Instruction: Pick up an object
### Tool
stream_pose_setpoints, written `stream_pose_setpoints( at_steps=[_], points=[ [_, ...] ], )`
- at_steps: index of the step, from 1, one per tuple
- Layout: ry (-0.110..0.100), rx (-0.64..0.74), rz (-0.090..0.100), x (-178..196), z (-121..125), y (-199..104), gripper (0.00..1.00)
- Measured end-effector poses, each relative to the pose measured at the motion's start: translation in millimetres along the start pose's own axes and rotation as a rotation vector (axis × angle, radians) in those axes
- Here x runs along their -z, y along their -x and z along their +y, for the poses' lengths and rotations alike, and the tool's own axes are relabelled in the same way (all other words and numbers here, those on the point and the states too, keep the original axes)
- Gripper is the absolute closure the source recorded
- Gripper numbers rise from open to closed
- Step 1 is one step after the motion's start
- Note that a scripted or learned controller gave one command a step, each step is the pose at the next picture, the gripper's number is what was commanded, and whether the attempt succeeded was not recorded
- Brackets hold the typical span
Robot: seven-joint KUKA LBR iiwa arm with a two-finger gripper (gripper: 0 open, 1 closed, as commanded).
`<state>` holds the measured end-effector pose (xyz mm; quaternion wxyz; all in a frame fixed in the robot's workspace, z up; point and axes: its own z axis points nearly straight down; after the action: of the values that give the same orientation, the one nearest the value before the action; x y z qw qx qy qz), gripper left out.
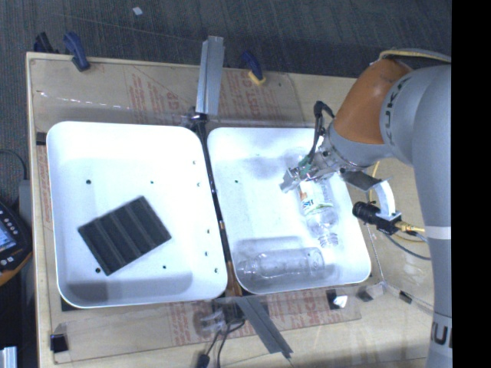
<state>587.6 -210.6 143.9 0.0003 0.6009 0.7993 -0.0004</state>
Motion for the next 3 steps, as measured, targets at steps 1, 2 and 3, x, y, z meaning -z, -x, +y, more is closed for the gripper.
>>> stream_pose_setpoints(
  at_steps=[1,2,3],
  points=[
    [0.000,0.000,0.000,0.0,0.0,0.0,0.00],
    [0.000,0.000,0.000,0.0,0.0,0.0,0.00],
    [0.000,0.000,0.000,0.0,0.0,0.0,0.00]
  ],
)
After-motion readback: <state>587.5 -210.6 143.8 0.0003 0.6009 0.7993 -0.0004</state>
